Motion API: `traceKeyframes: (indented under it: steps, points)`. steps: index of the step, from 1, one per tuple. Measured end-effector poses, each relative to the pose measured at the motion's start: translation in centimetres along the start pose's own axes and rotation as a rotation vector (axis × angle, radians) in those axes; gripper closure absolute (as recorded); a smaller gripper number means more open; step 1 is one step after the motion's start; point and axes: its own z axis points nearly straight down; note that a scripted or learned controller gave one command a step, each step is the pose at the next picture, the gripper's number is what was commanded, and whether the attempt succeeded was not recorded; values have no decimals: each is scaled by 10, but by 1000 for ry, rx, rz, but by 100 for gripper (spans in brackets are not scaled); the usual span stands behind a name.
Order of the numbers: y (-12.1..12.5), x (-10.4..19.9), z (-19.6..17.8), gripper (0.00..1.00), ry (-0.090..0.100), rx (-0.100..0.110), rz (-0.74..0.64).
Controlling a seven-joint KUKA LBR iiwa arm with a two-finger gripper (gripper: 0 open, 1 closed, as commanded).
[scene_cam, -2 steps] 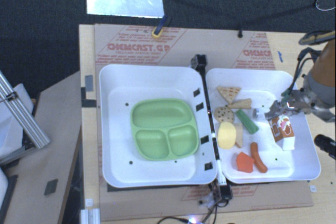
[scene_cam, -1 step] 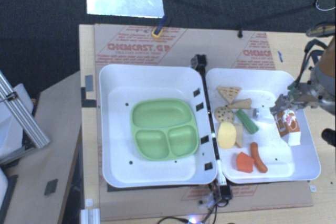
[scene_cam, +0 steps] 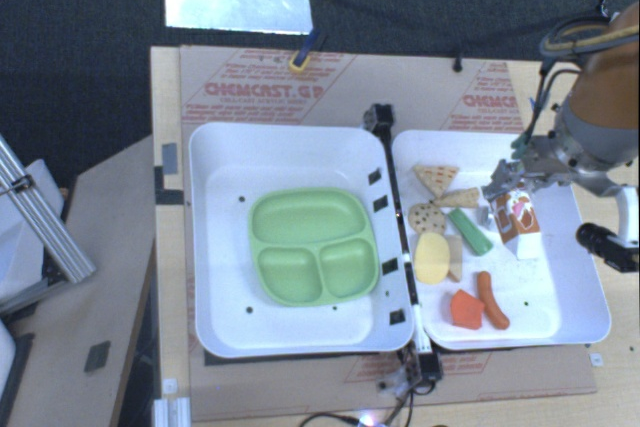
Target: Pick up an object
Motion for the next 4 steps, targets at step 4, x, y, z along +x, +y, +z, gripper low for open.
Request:
traceKeyframes:
  steps: [4]
  points:
    - [62, 134, 20, 100, -1, 3, 4]
